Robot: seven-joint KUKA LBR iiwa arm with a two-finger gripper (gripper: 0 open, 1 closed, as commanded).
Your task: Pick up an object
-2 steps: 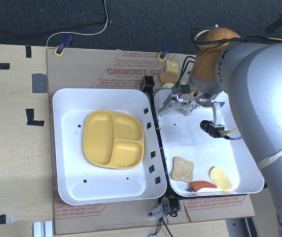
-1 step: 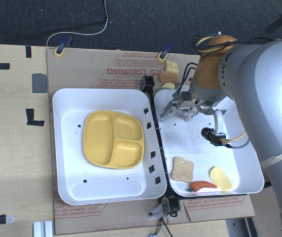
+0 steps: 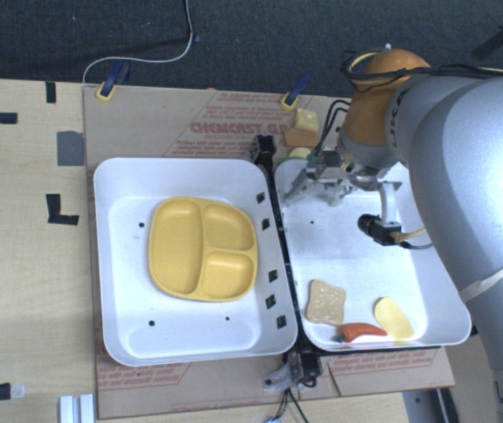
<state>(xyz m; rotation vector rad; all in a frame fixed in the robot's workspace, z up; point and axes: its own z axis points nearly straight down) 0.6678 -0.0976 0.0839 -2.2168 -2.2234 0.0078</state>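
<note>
The grey arm [image 3: 462,174] reached in from the right and bent down over the far part of the bench. Its orange band [image 3: 376,95] sat above the wrist. The gripper [image 3: 321,181] hung low at the arm's left end, its metal parts pointing leftward and down.

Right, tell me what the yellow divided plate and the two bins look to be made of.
The yellow divided plate looks like moulded plastic with a matte to satin finish: uniform colour, soft rounded compartment ridges, only faint sheen. The left bin and right bin look like thin formed white plastic, smooth and slightly glossy, with rounded corners and rolled rims, though coated metal cannot be excluded.
</note>
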